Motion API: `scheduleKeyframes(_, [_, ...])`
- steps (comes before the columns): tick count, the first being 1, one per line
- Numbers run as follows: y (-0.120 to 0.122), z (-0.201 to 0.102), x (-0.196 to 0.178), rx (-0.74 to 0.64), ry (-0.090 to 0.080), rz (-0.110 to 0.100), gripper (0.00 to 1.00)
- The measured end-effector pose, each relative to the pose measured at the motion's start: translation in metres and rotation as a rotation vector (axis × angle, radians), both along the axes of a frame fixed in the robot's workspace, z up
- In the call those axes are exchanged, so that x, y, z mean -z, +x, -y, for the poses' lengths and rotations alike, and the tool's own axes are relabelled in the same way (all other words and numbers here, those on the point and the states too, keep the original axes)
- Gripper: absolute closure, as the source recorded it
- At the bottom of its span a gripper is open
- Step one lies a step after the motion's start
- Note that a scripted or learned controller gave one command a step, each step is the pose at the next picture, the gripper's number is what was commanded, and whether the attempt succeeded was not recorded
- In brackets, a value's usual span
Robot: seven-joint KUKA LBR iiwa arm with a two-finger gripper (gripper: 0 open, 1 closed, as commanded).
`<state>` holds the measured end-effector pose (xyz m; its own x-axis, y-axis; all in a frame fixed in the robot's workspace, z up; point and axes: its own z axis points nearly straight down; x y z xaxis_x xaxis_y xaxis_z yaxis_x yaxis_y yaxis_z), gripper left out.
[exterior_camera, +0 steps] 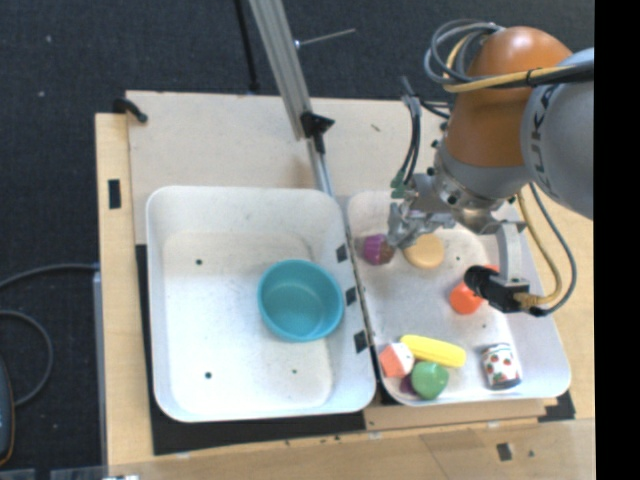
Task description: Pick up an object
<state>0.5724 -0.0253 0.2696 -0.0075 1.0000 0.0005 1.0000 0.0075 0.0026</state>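
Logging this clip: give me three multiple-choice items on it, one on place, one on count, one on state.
1. Where is the blue bowl?
A. left bin
B. right bin
C. on the bench outside the bins

2. How many bins are on the bench?
A. one
B. two
C. three

3. How does the bowl stand?
A. upside down
B. on its side
C. upright, mouth up

Answers: 1 A, it sits at the left bin's right side; 2 B, two white bins lie side by side; 3 C, its hollow inside faces the camera.

grey arm (500,138) low, wrist pointing down
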Motion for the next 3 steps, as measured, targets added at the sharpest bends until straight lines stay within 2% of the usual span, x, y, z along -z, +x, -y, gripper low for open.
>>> scheduleKeyframes(1, [0.009, -0.046, 0.017, 0.002, -0.001, -0.004, 1.00])
scheduleKeyframes(2, [0.028, -0.097, 0.013, 0.000, 0.001, -0.001, 1.00])
scheduleKeyframes(3, [0.027, -0.093, 0.013, 0.004, -0.002, -0.003, 0.00])
